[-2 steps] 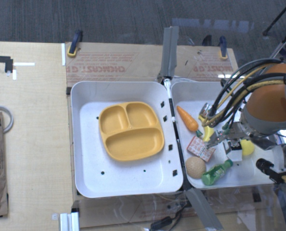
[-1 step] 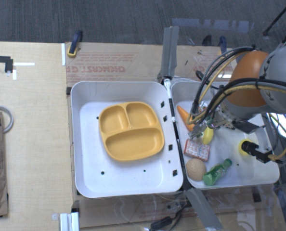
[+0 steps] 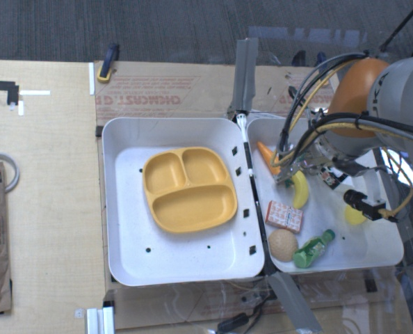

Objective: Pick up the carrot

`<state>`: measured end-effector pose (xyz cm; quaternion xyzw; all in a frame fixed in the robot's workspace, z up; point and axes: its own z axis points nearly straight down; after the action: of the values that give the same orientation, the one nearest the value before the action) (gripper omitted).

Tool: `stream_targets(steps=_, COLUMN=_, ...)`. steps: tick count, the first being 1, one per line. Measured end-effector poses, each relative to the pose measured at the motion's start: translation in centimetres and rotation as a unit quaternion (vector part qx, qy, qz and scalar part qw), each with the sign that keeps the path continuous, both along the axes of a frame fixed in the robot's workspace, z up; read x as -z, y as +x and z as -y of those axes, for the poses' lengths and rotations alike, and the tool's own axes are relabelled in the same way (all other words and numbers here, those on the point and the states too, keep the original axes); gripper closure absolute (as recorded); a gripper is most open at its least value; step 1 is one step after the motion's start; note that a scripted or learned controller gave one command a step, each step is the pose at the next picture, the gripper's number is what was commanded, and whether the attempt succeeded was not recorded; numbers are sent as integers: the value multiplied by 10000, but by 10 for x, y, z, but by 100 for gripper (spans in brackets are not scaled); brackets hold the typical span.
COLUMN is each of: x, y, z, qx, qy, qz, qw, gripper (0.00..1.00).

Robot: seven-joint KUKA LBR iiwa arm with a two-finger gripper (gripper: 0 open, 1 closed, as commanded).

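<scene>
Carrot point(image 3: 265, 152) lies in the right bin point(image 3: 373, 259), up near its left wall, slanted, w/ the gripper point(image 3: 284, 176) right at its lower end. Can't tell if the gripper is released or clenched; cables & wrist hide it. Crowding that spot: banana point(image 3: 300, 190) just beside the gripper, snack box point(image 3: 284, 216) below it, a round tan ball point(image 3: 283, 244) touching a green bottle point(image 3: 312, 250) near the front. Small yellow thing point(image 3: 354, 216) further right, partly hidden. Left bin point(image 3: 116, 207) holds a yellow divided plate point(image 3: 190, 188), well apart from the carrot.
</scene>
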<state>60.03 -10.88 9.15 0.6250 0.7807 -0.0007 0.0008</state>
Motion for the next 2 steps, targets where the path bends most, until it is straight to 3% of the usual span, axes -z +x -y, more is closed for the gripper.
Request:
stream_targets(steps=1, x=-48, y=33, z=-9, qx=-152, qy=-2, qz=5, qw=9999, gripper=0)
stream_targets(steps=2, x=-39, y=6, z=-2, qx=-1186, qy=-12, qz=36, qw=9929, gripper=0)
